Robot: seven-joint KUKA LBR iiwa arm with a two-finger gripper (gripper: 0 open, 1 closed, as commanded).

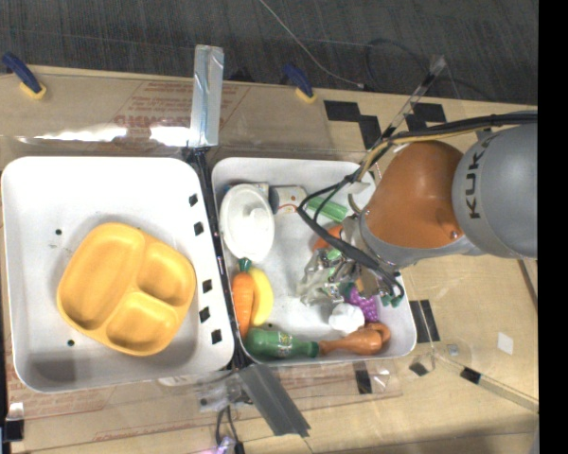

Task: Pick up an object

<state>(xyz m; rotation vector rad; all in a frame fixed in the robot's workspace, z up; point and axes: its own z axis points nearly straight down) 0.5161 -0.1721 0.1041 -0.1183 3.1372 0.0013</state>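
The green bottle (282,344) is laid left–right along the right bin's (293,173) near wall. "KU" is read on the arm (497,192). The tool (336,277) is seen above the bin; whether its fingers are apart cannot be told.

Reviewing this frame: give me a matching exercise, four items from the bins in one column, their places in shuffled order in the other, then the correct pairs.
Items:
1. yellow divided plate
2. white cup
3. green bottle
4. carrot

Places:
A. along the near edge of the right bin
B. in the left bin
C. against the right bin's left wall, beside a banana
D. far left corner area of the right bin

Pairs: 1-B, 2-D, 3-A, 4-C
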